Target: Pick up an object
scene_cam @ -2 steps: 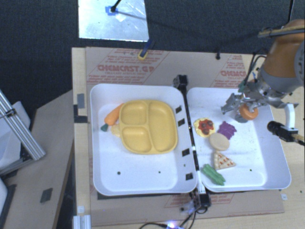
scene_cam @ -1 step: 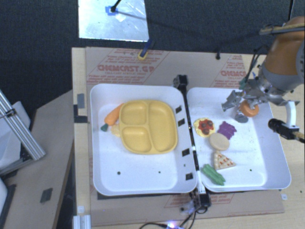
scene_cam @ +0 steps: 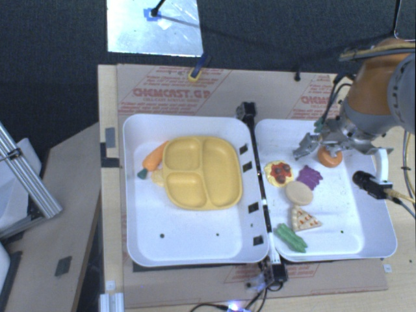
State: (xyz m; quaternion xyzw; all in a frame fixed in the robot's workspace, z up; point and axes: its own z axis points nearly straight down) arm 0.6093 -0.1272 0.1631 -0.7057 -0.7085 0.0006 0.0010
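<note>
In the camera view, you have the gripper [scene_cam: 316,145] low over the far part of the right bin [scene_cam: 377,242], with the grey arm and its orange band reaching in from the right. An orange round toy [scene_cam: 331,157] sits just beside the gripper's tip, possibly touching it. You cannot tell from here whether the gripper is released or grasping: the wrist covers the part where that would show, and nothing is plainly caught by it. So judge the pick as not yet done; at best it is at the approach or closing step, and lifting is all still to come.

The other candidates lie nearer you in the same bin: a small pizza round [scene_cam: 281,172], a purple grape bunch [scene_cam: 310,176], a tan cookie-like disc [scene_cam: 299,193], a pizza wedge [scene_cam: 304,220] and a green pod [scene_cam: 290,237].

In the left bin [scene_cam: 140,239] a yellow divided tray [scene_cam: 198,172] rests, with a toy carrot [scene_cam: 155,156] against its far-left edge. A small yellowish piece under that tray's left rim is too hidden to name.
</note>
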